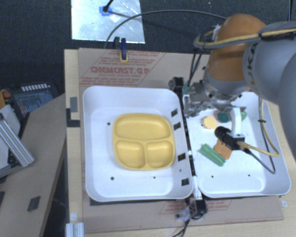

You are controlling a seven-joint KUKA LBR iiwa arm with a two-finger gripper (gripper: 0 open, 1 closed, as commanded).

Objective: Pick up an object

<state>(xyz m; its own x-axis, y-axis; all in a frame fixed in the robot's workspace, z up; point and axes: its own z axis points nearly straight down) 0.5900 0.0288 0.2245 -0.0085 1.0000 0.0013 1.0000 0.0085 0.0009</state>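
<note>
Fig. 1. Overhead slanted view of bench w/ two shallow white bins side by side on a cardboard sheet [121, 69] w/ red lettering.

(a) Left bin [96, 147]: holds a yellow three-compartment tray [143, 141], lying flat, approx. centred.

(b) Right bin [237, 179]: holds the pickable items, all in its far half. Pale yellow disc [209, 123] lies near the divider btwn bins; teal piece [223, 116] just beside it, to its right. Green ridged block [213, 155] lies nearer the camera, at a slant, touching or nearly touching an orange-brown piece [222, 151], which is partly hidden.

(c) Arm [276, 58]: enters from right, wrist over the right bin's far-left corner. Hand [195, 105] sits low by the divider, just left of the disc; whether it is open or closed cannot be told. No item is seen gripped.
</note>
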